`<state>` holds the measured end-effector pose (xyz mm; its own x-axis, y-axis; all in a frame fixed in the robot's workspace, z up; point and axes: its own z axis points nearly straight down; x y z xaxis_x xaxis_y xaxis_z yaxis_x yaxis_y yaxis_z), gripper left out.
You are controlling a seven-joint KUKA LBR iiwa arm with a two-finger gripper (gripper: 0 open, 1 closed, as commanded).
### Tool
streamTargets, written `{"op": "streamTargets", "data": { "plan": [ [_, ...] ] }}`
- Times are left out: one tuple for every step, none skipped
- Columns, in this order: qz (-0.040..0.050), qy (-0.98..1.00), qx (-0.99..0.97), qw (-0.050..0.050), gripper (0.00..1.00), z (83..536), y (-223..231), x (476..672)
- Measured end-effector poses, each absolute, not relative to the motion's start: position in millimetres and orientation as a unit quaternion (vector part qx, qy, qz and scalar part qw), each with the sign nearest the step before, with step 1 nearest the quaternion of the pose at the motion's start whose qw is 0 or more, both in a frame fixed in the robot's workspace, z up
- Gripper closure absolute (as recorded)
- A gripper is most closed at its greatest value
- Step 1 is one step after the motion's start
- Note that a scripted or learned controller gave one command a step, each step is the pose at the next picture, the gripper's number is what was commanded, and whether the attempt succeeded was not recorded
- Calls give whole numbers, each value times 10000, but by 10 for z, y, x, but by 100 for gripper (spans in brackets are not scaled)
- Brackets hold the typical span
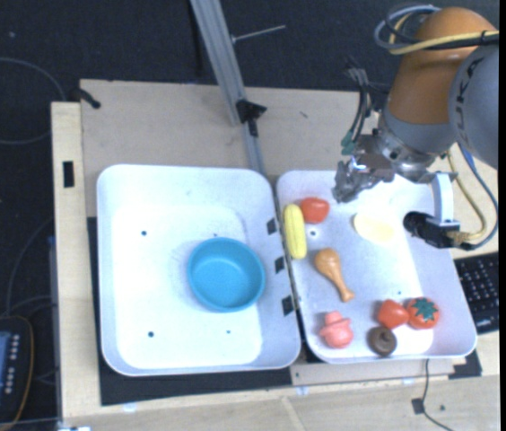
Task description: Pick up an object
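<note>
My gripper [350, 185] hangs over the far part of the right bin [432, 250], with nothing visibly in it. Just below and left of it lies a small red object [314, 209]. A yellow corn cob [294, 232] rests against the bin's left wall. A pale yellow flat piece [376, 228] lies to the gripper's lower right. A tan drumstick [332, 272] sits mid-bin. Along the near side are a pink toy [335, 329], a brown ring [381, 340], a red piece [392, 313] and a red fruit with a green top [422, 312].
The left bin [136, 241] holds a blue bowl [226, 274]. A grey metal post [222, 57] slants in from the top toward the gap between the bins. A black cable part [428, 229] hangs over the right bin's right side.
</note>
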<state>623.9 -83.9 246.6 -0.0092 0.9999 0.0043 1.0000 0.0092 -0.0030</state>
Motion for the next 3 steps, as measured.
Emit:
{"op": "streamTargets", "data": {
  "plan": [
    [-5, -7102, -7039, 22, 100, 2527, -397, 6092],
    [10, -7100, -7042, 22, 100, 2433, 125, 6064],
    [14, -7101, -7041, 23, 100, 2323, 630, 5920]
  ]
}}
